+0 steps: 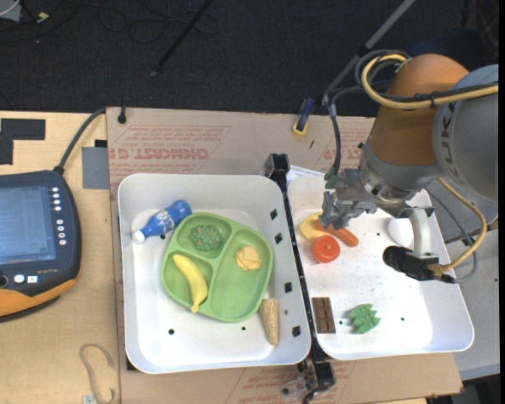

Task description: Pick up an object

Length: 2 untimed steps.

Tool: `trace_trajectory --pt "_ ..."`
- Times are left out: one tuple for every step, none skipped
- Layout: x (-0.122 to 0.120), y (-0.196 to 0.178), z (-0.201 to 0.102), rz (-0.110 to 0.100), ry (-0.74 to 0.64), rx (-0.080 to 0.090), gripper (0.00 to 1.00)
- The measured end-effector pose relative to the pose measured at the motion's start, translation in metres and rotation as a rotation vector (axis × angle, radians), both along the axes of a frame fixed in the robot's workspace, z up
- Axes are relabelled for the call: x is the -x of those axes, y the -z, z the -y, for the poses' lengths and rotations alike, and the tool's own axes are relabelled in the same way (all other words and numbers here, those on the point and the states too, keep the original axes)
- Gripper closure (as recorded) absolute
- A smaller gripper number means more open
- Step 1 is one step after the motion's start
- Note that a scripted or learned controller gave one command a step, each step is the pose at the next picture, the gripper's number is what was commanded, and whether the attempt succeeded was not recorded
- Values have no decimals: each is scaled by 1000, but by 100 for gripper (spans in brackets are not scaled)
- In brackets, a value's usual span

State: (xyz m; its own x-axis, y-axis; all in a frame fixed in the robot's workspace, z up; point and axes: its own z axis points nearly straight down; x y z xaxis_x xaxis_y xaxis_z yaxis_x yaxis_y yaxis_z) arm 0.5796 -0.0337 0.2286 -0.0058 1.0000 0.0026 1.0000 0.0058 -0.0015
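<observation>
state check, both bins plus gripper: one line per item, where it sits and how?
gripper: low in right bin, over the carrot end
carrot: lying flat, right bin
tomato: resting beside carrot
banana: lying in green plate, left bin
blue bottle: on its side, left bin
corn cob: lying beside plate
brown block: flat, right bin
green toy: right bin, near front

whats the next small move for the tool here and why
Probably a short descent straight down. The tool sits in the right bin directly over the carrot, beside the tomato and a yellow piece. Nothing visibly sits in its grip, so lowering onto the carrot seems the likeliest way to a grasp.
</observation>
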Motion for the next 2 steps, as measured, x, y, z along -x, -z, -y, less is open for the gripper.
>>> trace_trajectory --pt "-1 12 -53 -4 2 1 100" --pt "-7 9 -77 -1 4 2 100"
